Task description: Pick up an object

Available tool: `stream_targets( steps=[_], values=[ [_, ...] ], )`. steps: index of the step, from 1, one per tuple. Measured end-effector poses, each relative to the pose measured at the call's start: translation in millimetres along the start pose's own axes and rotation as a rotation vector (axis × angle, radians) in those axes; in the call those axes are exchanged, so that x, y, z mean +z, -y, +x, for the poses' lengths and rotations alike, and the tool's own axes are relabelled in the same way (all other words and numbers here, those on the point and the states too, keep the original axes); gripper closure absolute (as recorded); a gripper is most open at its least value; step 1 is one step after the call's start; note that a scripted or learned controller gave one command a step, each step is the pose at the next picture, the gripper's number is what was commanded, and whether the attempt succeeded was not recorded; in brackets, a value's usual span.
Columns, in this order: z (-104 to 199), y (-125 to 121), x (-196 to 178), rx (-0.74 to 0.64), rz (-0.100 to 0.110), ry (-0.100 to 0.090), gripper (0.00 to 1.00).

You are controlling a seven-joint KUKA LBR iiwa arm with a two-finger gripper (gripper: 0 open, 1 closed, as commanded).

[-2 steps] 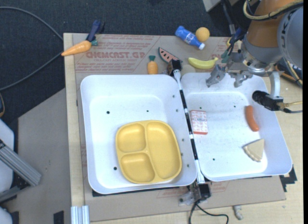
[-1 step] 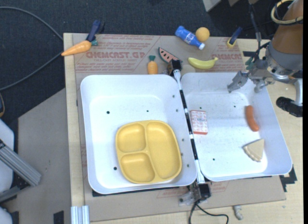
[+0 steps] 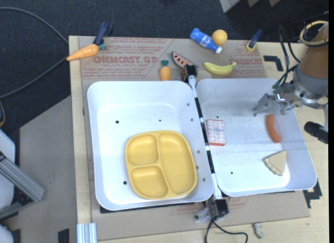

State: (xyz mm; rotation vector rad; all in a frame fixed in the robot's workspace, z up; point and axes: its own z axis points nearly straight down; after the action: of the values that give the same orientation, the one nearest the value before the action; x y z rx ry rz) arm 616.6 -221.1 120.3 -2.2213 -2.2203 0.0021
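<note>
A: Looking at the gripper (image 3: 273,107) first. Spreading its two grey fingers (image 3: 259,108) wide apart, gripping nothing.

B: Hanging where?

A: Hovering over the far part of the right shallow white bin (image 3: 245,184), just behind the small orange-red toy sausage (image 3: 273,128). Not touching it, as far as can be told.

B: Probably aiming for that sausage, being the nearest thing. Keeping open to fit around it.

A: Likely needing a drop straight down, then a squeeze across its thin middle.

B: Seeing anything else in there?

A: Spotting a tan wedge-shaped toy bread slice (image 3: 276,162) nearer the front, apart from the sausage. Also a flat white-and-red card (image 3: 215,132) lying by the left wall.

B: And moving outward?

A: Finding a yellow plastic plate with three sections (image 3: 160,163) resting in the left shallow white bin (image 3: 104,106). Seeing a yellow toy banana (image 3: 219,68) lying on the bench behind the bins, out of the way.

B: Worrying a bit about rolling, with a round sausage on a smooth floor.
</note>
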Motion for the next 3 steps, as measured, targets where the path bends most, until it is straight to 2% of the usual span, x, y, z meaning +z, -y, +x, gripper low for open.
stream_targets(
  steps=[1, 2, 3],
  values=[
    [5.1, 22.7, 36.3, -0.004, 0.001, -0.008, 0.0],
    [3.3, 22.2, 25.5, -0.002, -0.002, -0.003, 1.0],
    [102.2, 27.0, 33.3, -0.002, 0.0, -0.002, 1.0]
  ],
)
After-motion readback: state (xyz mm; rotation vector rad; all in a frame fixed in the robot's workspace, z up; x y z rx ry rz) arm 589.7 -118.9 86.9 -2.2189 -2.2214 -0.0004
